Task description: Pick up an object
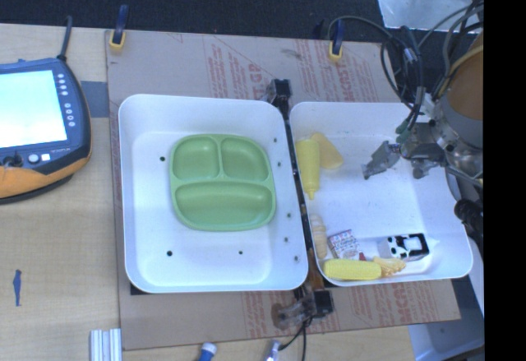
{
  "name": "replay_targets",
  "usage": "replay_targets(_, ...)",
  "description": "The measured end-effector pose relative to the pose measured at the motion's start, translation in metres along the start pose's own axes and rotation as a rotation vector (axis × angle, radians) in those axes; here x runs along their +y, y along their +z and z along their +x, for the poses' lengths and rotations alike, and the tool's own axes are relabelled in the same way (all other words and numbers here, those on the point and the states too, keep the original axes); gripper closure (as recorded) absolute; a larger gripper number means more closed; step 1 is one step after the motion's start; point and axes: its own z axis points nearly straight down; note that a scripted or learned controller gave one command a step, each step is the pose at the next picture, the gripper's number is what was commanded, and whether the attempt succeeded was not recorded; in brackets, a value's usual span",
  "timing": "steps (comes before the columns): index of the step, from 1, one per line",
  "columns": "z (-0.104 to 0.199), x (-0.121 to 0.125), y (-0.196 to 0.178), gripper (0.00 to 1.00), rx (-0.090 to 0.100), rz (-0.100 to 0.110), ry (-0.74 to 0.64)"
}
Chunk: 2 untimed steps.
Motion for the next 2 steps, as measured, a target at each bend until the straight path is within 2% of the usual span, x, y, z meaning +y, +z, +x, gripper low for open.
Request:
replay_targets(1, 0.008, 0.031, 0.134, 0.00, -0.001, 0.003, 0.000)
replay_targets(2, 0.008, 0.112, 0.166, 0.00, -0.011, 0.003, 0.006)
